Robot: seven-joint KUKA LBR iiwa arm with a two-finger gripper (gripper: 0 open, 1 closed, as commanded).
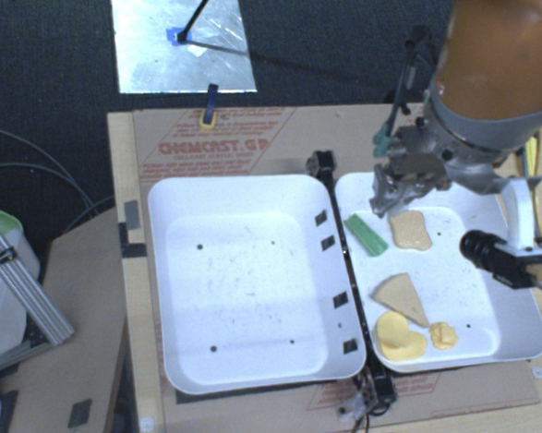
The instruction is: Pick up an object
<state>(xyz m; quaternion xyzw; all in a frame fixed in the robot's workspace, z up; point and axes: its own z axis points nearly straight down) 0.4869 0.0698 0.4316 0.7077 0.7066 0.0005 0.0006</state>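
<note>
Nearest us, yellow pieces (402,336) lie untouched; we place the gripper (387,196) just above the tan slab (410,231), jaws' spread indiscernible.

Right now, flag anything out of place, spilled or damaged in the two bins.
Nothing stands out. The green stick, tan slab, wedge and two yellow lumps lie loose and apart in the right bin. Nothing looks spilled or broken.
</note>
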